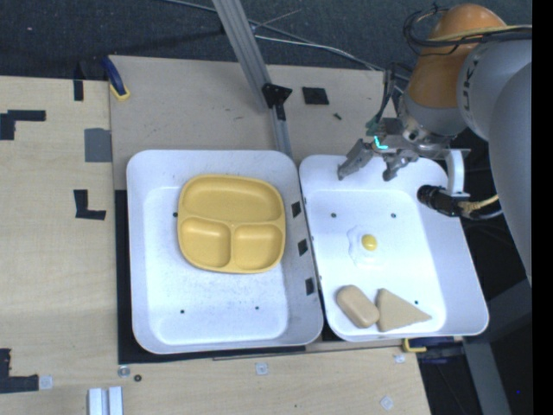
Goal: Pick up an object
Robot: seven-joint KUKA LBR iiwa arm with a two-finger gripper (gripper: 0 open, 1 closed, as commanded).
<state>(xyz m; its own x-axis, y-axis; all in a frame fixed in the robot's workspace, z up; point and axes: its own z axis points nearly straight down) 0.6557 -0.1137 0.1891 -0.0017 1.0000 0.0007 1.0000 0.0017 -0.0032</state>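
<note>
Hovering open and empty at upper edge of right bin (449, 258), gripper (372, 166) well above-frame of fried egg (367, 244), straight below it.

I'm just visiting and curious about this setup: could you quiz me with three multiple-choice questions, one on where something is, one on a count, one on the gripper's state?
1. Where is the yellow tray?
A. left bin
B. right bin
C. on the bench

2. How many things lie in the right bin?
A. one
B. three
C. five

3. The gripper is:
A. clamped on the egg
B. open, holding nothing
C. holding the tray

Answers: 1 A, it sits in the left bin. 2 B, egg, roll, wedge. 3 B, fingers spread over the bin's far edge.
</note>
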